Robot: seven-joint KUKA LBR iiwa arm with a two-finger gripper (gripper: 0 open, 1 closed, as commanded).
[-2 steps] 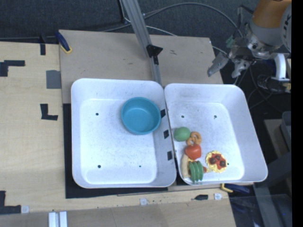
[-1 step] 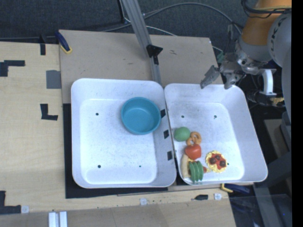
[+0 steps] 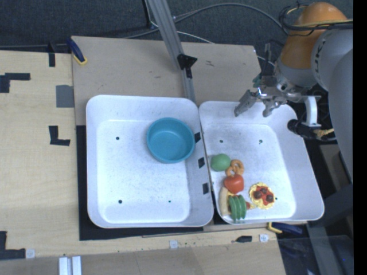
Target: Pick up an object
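The candidate objects lie clustered at the near left of the right bin (image 3: 298,171), close against its inner wall. This leaves them crowded, so a clean single grasp will likely need a pick from the edge of the group. Nearest are a green ridged vegetable (image 3: 237,206) and, just to its right, a small pizza slice (image 3: 262,195). A yellow piece (image 3: 223,198) shows partly from under the green one. Just beyond sit a red tomato-like piece (image 3: 233,183), a small pretzel (image 3: 235,167) and a green round piece (image 3: 219,162), most of them touching or nearly so.

In the left bin (image 3: 109,171), a blue bowl (image 3: 170,140) stands upright toward the far right, well apart from the cluster.

At the far edge of the right bin, the gripper (image 3: 254,105) hangs with its jaws spread apart and nothing between them. It is well apart from the cluster. The arm (image 3: 321,44) reaches in from the right, wrist bent downward, the jaws pointing toward the bin floor. The pickup is judged not yet begun; the gripper must travel nearward to reach any object.
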